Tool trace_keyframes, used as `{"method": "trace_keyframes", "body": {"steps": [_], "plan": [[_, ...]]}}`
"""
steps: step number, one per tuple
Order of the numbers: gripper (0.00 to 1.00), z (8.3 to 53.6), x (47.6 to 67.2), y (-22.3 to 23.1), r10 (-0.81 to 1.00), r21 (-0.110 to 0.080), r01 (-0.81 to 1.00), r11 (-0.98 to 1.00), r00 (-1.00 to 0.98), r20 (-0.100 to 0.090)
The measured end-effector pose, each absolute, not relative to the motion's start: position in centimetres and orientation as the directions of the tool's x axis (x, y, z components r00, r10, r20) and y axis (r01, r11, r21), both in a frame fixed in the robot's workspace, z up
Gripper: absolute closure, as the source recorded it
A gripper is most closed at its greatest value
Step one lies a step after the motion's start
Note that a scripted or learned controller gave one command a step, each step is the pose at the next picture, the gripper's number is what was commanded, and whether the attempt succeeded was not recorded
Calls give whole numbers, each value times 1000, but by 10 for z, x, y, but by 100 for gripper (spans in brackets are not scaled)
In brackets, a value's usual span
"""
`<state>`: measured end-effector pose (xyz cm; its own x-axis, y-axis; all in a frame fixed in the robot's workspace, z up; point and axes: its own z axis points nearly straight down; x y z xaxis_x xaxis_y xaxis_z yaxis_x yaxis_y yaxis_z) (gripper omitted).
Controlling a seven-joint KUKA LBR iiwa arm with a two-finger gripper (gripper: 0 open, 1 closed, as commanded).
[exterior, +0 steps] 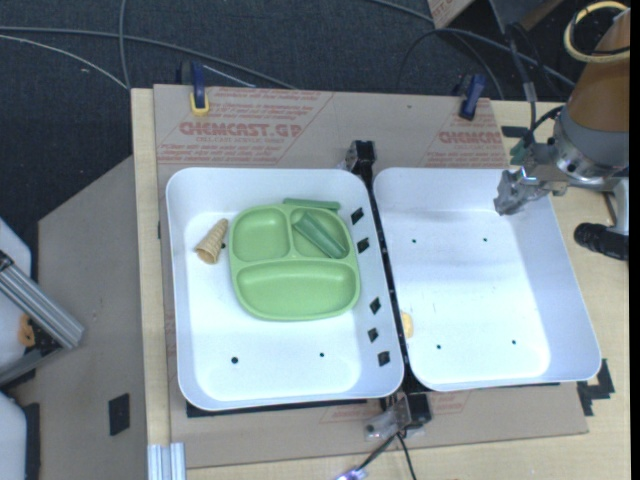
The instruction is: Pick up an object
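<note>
A green divided plate lies in the left bin. A dark green pod-shaped piece rests in the plate's upper right compartment, and a flat green strip lies along the plate's far edge. A tan waffle cone lies on the bin floor just left of the plate. A small yellow-orange item sits at the left wall of the right bin. My gripper hangs over the far right part of the right bin, away from all these objects, with nothing seen in it.
A black hinge strip runs between the two bins. Blue clamps hold the cardboard base at the back. Cables cross the dark floor behind the bench. The arm's orange band stands at the right edge.
</note>
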<state>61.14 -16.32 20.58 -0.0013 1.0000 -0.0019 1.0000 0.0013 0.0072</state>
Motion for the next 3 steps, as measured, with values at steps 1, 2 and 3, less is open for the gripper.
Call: {"method": "trace_keyframes", "body": {"steps": [1, 2, 3], "plan": [[100, 254, 604, -162, 1000, 6, 1000, 2, -2, -1], [100, 242, 596, -106, 1000, -3, 1000, 5, -5, 3], [100, 242, 583, -51, 1000, -3, 1000, 6, -6, 3]]}}
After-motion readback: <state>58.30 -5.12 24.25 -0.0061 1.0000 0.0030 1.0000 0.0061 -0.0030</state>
